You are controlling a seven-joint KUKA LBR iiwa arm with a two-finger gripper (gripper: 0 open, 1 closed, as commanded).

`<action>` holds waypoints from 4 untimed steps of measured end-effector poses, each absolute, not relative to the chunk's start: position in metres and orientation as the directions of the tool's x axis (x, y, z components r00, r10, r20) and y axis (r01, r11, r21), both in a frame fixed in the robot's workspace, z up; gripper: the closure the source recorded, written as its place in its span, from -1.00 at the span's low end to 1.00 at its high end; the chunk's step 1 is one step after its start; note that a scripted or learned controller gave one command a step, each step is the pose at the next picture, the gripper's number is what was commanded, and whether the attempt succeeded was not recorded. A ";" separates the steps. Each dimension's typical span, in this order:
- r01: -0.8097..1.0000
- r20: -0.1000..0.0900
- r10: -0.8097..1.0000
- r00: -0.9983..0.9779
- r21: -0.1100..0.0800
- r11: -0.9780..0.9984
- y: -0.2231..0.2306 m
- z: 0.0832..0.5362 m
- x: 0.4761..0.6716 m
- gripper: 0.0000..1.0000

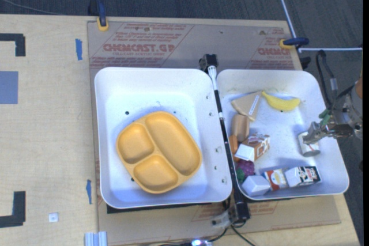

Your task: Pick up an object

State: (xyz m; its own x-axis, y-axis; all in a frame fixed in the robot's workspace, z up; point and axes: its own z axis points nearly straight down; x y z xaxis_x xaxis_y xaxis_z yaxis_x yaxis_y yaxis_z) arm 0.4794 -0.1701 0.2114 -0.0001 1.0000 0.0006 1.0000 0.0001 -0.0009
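Gripper [311, 144]: it is hanging low over the right side of the right bin [340, 173]; whether it is released or clenched, one cannot tell.
Nearest object: the carton [302, 176] is lying just below it, beside the red-and-white box [275, 179].
Risk: the gripper is possibly closing on bare floor.
Other risk: the banana [281, 101] and the crowded pile [249, 144] are lying well apart.

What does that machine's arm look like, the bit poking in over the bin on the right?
The tool is small, made of pale silvery-grey metal, blocky in shape, with a spot of green where it joins the wrist. Behind it the wrist is grey with darker parts. A sliver of orange shows at the picture's right edge. Dark cables loop down beside the arm. No lettering can be made out on it.
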 end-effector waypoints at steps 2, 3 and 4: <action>1.000 0.001 1.000 -0.001 -0.001 0.001 -0.087 0.191 0.480 1.00; 1.000 -0.002 1.000 0.000 0.002 0.000 -0.173 0.255 0.531 1.00; 1.000 0.001 1.000 0.000 -0.001 0.000 -0.116 0.171 0.481 1.00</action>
State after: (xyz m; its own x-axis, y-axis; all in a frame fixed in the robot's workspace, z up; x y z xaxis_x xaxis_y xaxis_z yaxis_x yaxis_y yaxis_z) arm 0.4807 -0.1158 0.1710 -0.0003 1.0000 0.0007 1.0000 0.0003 -0.0010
